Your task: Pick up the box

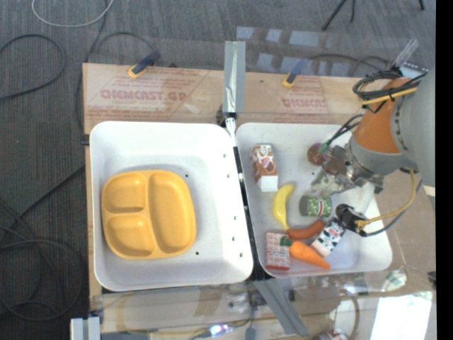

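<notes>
Your gripper hovers by the can, grip state unreadable; steer left to the box, clear of the banana.

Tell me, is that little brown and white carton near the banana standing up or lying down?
Lying down. The carton shows its long printed face to the overhead camera, flat on the right bin's floor, beside the banana.
</notes>
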